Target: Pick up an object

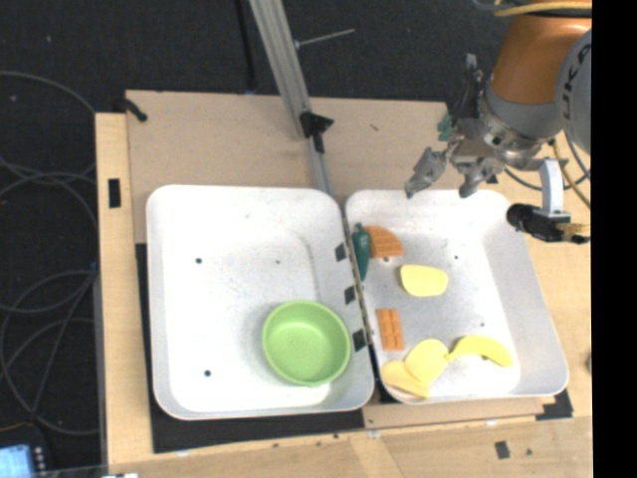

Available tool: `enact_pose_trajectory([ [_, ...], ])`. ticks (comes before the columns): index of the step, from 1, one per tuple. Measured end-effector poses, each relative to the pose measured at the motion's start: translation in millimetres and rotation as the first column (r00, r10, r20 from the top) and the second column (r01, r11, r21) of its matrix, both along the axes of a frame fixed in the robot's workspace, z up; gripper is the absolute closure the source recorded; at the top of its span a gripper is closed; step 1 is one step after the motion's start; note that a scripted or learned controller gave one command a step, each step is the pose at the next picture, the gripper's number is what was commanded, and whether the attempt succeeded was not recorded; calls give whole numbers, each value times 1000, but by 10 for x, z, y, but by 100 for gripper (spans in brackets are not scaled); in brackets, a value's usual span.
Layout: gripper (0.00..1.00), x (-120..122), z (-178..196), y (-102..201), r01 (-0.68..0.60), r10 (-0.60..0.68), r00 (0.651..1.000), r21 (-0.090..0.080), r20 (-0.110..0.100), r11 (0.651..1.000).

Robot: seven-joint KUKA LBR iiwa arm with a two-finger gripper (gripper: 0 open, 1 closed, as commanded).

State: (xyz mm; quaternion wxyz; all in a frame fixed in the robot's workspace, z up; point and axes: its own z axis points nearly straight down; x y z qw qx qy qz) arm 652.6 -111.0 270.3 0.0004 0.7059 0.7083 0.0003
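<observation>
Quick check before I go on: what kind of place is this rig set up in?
Most likely a robotics lab test bench, not a kitchen or factory line. Two shallow white bins sit on a plywood-topped bench, loose cables trail over dark carpet, and the arm's hand hangs above toy-like pieces such as a green bowl.

A robotics lab: white bins (249, 212) on a bench (219, 127), floor cables (40, 267).

Bench (229, 137) bears two white bins (199, 227), side by side.
</observation>
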Motion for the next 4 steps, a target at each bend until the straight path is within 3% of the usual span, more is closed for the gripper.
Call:
enact_pose_trajectory([
  [1,0,0,0,-1,0,0,1000,0,0,1000],
  [4,0,-93,-1576,96,6,-6,1000,-4,1,1000],
])
